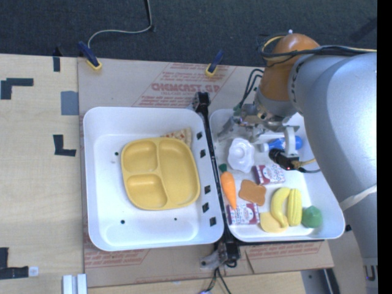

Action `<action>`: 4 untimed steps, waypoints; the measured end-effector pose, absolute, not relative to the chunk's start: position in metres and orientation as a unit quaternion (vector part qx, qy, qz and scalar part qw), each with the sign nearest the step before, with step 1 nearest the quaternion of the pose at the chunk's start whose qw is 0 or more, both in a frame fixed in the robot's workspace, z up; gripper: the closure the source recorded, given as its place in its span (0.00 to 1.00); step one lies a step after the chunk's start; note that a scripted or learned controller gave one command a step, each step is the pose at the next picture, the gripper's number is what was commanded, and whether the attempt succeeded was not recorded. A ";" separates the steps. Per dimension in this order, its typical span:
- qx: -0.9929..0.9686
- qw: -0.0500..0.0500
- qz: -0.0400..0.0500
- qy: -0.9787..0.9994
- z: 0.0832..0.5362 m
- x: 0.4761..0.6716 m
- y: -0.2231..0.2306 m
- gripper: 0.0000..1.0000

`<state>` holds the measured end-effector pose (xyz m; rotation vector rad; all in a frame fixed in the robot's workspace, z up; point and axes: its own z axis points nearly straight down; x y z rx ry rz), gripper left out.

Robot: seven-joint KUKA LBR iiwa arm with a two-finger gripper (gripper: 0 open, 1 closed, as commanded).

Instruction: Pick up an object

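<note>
Robotics lab: cardboard-covered bench (122, 84) clamped at edge, paired white bins (98, 182), loose cable (146, 17), dark carpet.

The left bin (98, 182) has open floor along its lower and left sides; the yellow tray (160, 172) fills its middle. The right bin (334, 222) is crowded: carrot (228, 188), bananas (284, 208), packets (267, 174), and the arm (331, 97) covers its upper part.
</note>
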<state>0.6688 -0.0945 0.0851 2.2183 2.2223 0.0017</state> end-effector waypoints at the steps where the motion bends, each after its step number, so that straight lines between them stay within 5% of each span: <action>1: 0.707 0.002 0.000 0.707 0.086 0.669 -0.139 0.00; 4: 0.707 0.002 -0.001 0.707 0.086 0.669 -0.124 0.00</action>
